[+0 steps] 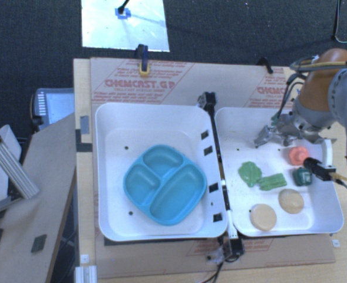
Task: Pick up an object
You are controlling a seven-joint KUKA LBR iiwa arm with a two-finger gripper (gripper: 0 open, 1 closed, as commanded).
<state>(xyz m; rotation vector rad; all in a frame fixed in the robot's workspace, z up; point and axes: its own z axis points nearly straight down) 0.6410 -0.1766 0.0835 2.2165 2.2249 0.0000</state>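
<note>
Camera view: nothing is picked up yet, so the whole job is judged to be left. The gripper is held low in the right bin, spread open, with nothing seen between its fingers. Small toys are laid near it: a bumpy green piece, a pink lump, and two round tan cookies. A smooth blue plastic divided plate is kept in the left bin.

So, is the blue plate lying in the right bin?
No, the blue plate lies in the left bin; the right bin holds the small items.
</note>
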